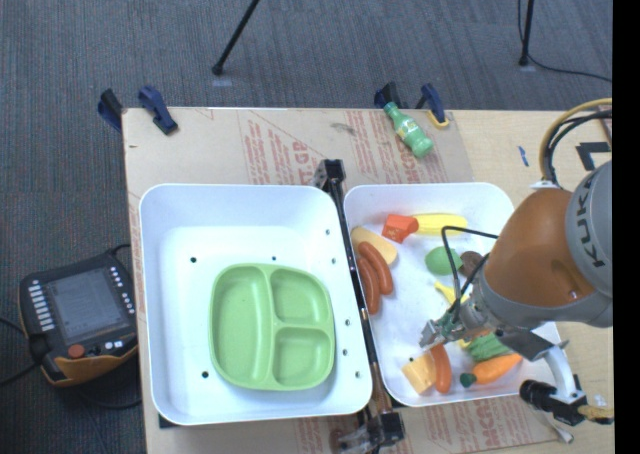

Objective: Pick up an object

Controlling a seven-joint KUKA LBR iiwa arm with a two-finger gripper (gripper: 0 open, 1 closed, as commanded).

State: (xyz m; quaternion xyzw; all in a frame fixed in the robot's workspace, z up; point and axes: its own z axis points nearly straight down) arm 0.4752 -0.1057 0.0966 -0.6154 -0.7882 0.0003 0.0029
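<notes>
- White right bin (480, 192), right of frame centre: toy food scattered inside.
- Grey arm with orange band (540, 252) entering from the right edge, wrist tipped down into the lower part of that bin.
- Hand (443, 334) low over the bin floor, just above an orange-and-red piece (430, 370); whether spread or pressed together cannot be told, nothing seen between the tips.
- Near the hand: green leafy piece (487, 347) and carrot (492, 370) to its lower right, touching each other.
- Upper part of the same bin: red-orange block (398, 228), yellow banana (440, 223), green round piece (441, 260), two brown sausages (375, 274) side by side by the left wall, beside a pale yellow piece (374, 243).
- White left bin (170, 232), holding a green three-compartment plate (272, 326).
- Upper centre-right on the cardboard-covered counter (250, 147): small green bottle (410, 131), lying tilted.
- Lower left, off the counter: control pendant with screen (78, 317).
</notes>
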